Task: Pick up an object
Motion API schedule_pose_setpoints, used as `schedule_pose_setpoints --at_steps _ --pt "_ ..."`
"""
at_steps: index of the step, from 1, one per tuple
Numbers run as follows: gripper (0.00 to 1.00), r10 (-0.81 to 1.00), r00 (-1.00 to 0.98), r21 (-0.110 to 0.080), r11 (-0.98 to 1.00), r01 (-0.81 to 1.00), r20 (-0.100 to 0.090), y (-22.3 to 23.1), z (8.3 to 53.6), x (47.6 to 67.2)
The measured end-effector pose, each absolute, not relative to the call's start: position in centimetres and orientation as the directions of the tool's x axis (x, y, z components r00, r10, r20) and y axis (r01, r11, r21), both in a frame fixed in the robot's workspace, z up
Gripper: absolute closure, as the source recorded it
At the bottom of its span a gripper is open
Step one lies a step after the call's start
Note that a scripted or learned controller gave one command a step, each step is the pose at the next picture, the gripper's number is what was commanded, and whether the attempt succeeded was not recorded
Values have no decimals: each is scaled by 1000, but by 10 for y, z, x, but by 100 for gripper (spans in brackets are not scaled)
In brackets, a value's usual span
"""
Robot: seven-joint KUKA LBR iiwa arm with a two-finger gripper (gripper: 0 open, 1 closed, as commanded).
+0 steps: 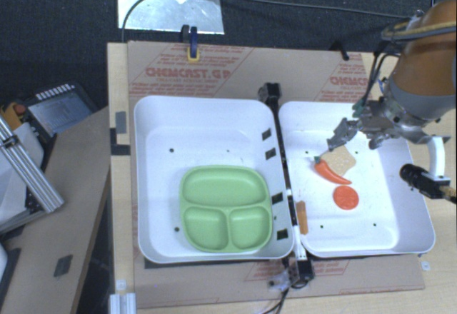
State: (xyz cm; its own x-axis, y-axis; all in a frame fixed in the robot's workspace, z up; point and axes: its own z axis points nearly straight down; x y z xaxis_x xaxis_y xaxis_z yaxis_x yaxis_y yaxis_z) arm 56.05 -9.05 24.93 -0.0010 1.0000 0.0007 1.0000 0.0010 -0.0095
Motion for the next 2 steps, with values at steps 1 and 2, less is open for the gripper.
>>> schedule_pose_setpoints --at_steps 1,2 --pt "0 1000 -3 2 3 1000 0 -90 255 563" --pt "0 1000 0 -2 0 1000 0 -97 211 562"
